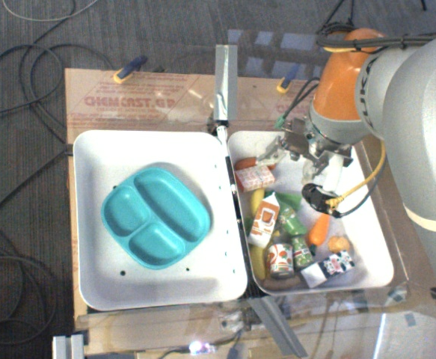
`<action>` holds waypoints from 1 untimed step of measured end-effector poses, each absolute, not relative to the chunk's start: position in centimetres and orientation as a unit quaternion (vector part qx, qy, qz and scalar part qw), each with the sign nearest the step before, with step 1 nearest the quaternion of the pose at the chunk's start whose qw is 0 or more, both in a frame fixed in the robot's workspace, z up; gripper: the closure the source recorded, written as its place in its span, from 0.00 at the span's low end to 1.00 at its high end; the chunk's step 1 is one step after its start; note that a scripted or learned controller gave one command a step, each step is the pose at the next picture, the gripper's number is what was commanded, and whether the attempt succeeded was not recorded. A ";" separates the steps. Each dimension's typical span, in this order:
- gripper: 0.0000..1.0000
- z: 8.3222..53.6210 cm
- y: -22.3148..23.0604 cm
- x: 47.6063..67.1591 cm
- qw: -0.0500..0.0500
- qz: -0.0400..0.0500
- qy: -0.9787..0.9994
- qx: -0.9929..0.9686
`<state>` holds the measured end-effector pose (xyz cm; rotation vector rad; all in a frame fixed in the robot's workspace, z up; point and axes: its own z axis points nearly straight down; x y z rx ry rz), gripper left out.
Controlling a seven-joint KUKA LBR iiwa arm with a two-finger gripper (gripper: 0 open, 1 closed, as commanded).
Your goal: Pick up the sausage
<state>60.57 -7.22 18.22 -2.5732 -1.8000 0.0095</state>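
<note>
Over the right-hand shallow white bin [378, 264], the grey arm's gripper [305, 149] hangs above the upper end; whether it is wide or narrow cannot be told. A small reddish-brown sausage [247, 162] lies near the bin's upper left corner, just above a red-and-white box [254, 176]. The left white bin [90, 275] holds a turquoise three-compartment plastic tray [156, 216].

Teal divided plate [156, 215]; white bins [90, 275]; orange carrot [318, 230]; yellow banana [256, 200].
</note>
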 end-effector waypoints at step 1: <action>0.00 9.4 -9.7 62.5 -0.004 -0.006 -0.514 -0.858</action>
